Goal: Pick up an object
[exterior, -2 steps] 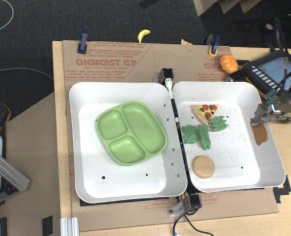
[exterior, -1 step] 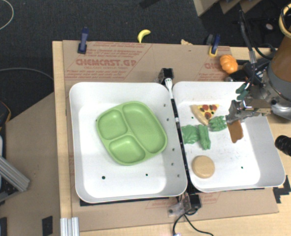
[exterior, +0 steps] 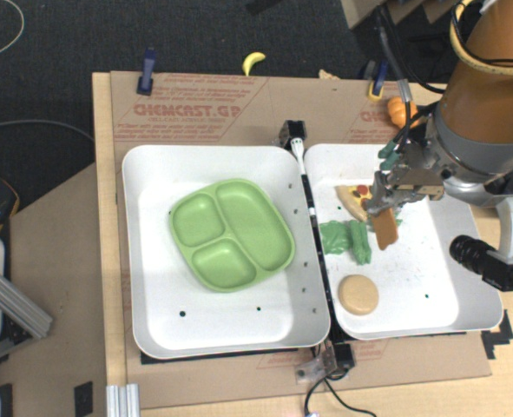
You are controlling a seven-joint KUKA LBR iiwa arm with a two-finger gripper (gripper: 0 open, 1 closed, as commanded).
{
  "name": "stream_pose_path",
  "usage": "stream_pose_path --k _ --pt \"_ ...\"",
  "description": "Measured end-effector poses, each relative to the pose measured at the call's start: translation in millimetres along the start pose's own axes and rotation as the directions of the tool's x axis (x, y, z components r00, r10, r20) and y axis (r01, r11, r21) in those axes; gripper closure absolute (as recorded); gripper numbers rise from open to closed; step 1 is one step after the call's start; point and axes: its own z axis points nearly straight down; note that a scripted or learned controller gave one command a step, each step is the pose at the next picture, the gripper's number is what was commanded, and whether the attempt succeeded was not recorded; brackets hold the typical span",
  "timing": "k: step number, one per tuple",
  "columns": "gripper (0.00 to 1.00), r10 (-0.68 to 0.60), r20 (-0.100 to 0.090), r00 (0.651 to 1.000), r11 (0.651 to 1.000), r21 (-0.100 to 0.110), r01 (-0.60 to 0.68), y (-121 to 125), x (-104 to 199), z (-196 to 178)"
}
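**Gripper over the right bin with a brown piece at its tip**

You had the gripper (exterior: 384, 215) hanging over the upper middle of the right bin (exterior: 464, 315), reaching in from the right under the grey wrist and the orange band of the arm (exterior: 490, 68). A small brown block-like object (exterior: 384, 229) sat tilted right at the fingertips, and it looked pinched between them, though the wrist body blocked part of the view, so you could not read the contact with full certainty. Whether the piece was clear of the bin floor could not be told from this angle.

Just left of the gripper you saw a slice of toy pizza (exterior: 353, 198), tan with red and yellow spots, lying on the bin floor. Below it lay a crumpled green object (exterior: 346, 237), just beside the brown piece. Nearer the front edge sat a round tan cookie-like disc (exterior: 358, 294), apart from the others.

In the left bin (exterior: 147, 259) you had a light green divided plate (exterior: 230, 233) with three compartments, lying flat near the middle.

Both bins rested on a cardboard sheet (exterior: 195, 107) printed in red with "CHEMCAST G P"; the smaller lines around it were too blurred to read. A blue clamp (exterior: 146, 69) gripped its far left edge, and a yellow banana-shaped toy (exterior: 253, 61) lay on the dark floor beyond.
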Motion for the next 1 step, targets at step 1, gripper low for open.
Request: stream_pose_path --k 1 --pt "1.00 0.003 0.001 1.000 1.000 -0.001 -0.003 18.8 33.3 -23.9"
